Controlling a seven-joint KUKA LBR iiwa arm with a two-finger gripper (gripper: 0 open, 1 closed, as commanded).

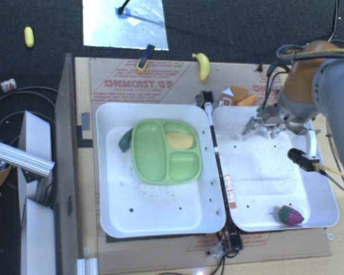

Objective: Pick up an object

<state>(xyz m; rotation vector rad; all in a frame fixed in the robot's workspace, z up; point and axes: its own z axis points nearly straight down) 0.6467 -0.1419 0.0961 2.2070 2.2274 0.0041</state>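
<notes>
Gripper [262,128]: metal fingers were spread apart, holding nothing.
Toy strawberry [290,215]: bumpy, pink and green, well apart from the fingers.
Tray [155,173]: smooth green plastic.

Green tray [160,168], pink-and-green strawberry [290,215]

Robotics lab — cardboard-covered bench [160,76], twin white bins [155,216], loose cables [11,105], dark carpet.

You see two bins side by side on the bench [80,153]. In the left bin [120,211] a divided tray [160,165] sits near the centre, with a block [180,140] in its 1 o'clock compartment. In the right bin [264,171] a berry [290,215] lies at 5 o'clock, and the tool [265,128] hangs at 12 o'clock.
</notes>
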